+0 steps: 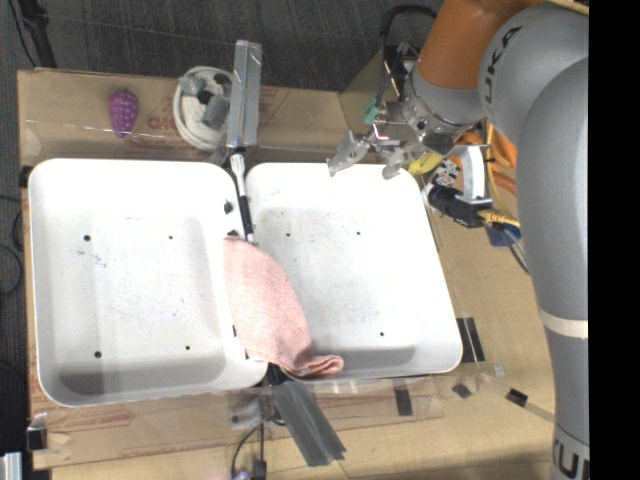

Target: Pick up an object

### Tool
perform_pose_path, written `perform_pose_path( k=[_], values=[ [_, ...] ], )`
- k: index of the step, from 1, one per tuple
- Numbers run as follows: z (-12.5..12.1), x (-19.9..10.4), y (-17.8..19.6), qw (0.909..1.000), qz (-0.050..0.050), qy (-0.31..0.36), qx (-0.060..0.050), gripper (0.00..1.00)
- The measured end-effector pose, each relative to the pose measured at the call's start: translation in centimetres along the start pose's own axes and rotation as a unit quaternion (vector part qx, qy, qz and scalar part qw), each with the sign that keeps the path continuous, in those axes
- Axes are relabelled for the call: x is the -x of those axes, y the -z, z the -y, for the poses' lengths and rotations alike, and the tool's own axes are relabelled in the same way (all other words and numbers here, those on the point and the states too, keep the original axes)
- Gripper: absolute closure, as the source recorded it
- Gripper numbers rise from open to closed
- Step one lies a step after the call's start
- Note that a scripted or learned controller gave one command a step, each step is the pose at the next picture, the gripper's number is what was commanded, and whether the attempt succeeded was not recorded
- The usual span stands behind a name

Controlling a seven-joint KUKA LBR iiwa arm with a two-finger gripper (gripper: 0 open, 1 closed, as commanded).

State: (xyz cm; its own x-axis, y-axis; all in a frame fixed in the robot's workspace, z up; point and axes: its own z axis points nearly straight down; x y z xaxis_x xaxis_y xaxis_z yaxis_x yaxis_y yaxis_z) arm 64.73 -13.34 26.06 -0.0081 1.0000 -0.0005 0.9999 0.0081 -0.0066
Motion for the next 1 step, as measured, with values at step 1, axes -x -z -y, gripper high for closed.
perform_pose_path(
  k=[1],
  values=[
    [-0.36, -4.32, -13.26, 0.9985, -0.001, -0.054, -0.001, 0.0]
  ],
)
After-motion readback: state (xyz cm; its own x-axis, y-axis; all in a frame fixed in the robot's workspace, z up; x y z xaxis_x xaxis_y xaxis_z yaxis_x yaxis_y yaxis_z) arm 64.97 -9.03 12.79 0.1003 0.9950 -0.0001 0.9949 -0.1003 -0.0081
